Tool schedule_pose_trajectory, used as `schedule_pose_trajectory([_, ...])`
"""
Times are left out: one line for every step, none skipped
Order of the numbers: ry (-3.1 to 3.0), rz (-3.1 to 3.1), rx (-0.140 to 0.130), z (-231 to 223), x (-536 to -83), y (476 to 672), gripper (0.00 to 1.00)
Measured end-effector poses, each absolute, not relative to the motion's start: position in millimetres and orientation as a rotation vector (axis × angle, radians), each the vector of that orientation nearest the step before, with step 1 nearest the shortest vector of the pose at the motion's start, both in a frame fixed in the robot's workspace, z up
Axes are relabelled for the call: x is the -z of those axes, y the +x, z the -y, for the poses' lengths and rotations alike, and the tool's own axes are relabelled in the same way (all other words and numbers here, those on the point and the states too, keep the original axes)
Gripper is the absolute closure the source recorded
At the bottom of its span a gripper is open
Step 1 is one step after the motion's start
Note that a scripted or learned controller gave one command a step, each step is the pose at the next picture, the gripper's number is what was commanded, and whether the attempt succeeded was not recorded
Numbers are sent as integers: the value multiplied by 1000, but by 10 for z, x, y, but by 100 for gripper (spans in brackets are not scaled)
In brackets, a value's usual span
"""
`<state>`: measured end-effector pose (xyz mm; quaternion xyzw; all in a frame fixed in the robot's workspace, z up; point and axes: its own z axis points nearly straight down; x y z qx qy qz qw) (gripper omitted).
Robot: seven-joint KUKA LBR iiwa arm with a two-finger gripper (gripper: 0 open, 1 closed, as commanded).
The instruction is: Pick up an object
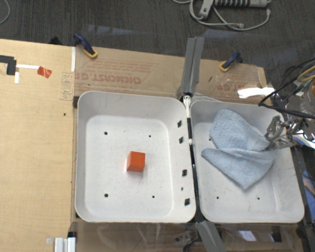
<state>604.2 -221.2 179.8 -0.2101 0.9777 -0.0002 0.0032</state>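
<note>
Beside the end effector, cloth lies diagonally.

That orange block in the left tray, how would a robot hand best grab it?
Probably from straight above, with the fingers closing on two opposite flat sides of the block. It sits flat near the middle of the left bin, away from the walls, so there is room for a finger on either side. The hand is over the right bin, at the edge of the cloth.

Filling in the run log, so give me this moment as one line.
gripper at grey cloth edge, right bin | grasp unconfirmed | orange cube in left bin
</note>
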Motion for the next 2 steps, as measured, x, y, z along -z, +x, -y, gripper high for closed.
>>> schedule_pose_trajectory([-1056, -2951, 1, 2209, -1914, 6191, 100])
schedule_pose_trajectory([-618, -3074, -1, 1312, -2523, 6435, 100])
